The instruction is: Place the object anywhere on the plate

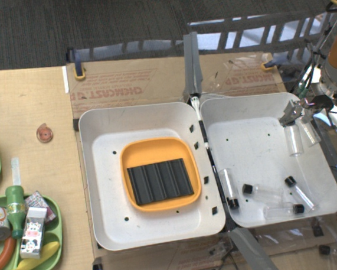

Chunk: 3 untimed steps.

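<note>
The two-finger metal gripper (295,115) sits at the right edge of the frame, above the upper right corner of the right shallow white bin (247,118). Its fingers close on the top end of a clear plastic tube (294,139), which hangs down from them over the bin's right side, roughly upright with a slight tilt. A second pale tube seems to lie just beside it to the right, though it is too faint to be sure. Cables and the grey arm (334,68) run off the frame's right edge behind the gripper.

Lower in the same bin, near its bottom edge, lie several more clear tubes with black caps: one (228,188) along the left wall, one (260,192) near the bottom middle, one (298,191) at the lower right, and one (281,211) against the bottom rim.

In the left shallow white bin (102,185) rests the rounded square orange plate (158,149), with a dark grey ribbed pad (161,181) covering most of its middle. The plate is well apart from the held tube, across the divider between the bins.

At the lower left of the frame, on the wooden table top (28,91), a green sectioned tray (52,255) holds toy food, a green bottle (15,210) and a small carton. A small pink disc (45,134) lies at the upper left.
</note>
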Available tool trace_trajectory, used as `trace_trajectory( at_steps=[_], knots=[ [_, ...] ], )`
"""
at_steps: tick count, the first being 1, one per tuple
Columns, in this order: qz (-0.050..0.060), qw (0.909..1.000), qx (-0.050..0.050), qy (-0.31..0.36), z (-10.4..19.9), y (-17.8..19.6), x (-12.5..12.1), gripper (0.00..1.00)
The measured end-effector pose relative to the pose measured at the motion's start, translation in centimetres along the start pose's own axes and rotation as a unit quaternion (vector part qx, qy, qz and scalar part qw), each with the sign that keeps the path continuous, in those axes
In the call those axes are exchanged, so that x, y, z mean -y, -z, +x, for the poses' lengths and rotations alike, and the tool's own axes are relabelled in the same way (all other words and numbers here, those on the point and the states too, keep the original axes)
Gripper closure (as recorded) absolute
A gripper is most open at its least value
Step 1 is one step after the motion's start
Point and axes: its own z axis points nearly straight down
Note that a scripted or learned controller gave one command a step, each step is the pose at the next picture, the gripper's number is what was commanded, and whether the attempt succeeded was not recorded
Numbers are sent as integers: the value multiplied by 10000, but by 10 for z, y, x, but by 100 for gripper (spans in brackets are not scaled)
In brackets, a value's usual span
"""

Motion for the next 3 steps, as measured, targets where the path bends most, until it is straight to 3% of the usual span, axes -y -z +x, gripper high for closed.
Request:
trace_trajectory(
  at_steps=[1,2,3],
  knots=[
    [-9,9953,3,972,-8,-18,-50,100],
    [-21,9737,9,2278,-12,-11,-74,100],
    [-22,9498,11,3128,-37,35,-72,100]
  ],
)
